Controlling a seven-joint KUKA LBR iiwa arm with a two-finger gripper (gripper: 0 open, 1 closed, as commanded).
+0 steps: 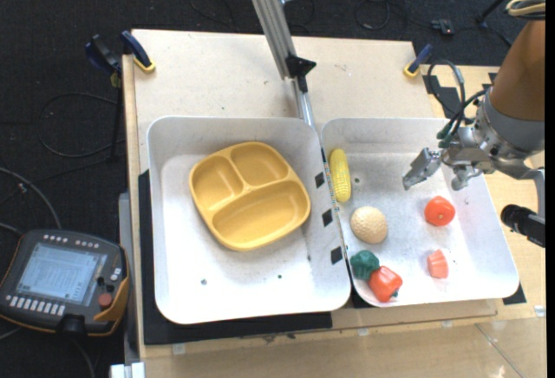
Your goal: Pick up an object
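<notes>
Gripper [440, 168] at right of frame, above the right bin [395, 138], fingers spread apart, nothing between them. Just below it, a red tomato [440, 211]. Corn cob [340, 174] by the bin's left wall. Tan ball [369, 224] in the middle. Red pepper [385, 283] and small orange piece [437, 263] lower down. Yellow divided plate [250, 194] in the left bin [173, 220].

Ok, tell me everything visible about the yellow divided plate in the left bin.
The yellow divided plate looks like matte plastic, a rounded square with raised ridges splitting it into three compartments: two small ones toward the far side and one large one nearer the camera. It lies flat, right side up, turned at an angle to the bin walls, on the floor of the left bin, a bit toward its far side. Nothing sits in its compartments, and only the bin floor touches it.
</notes>
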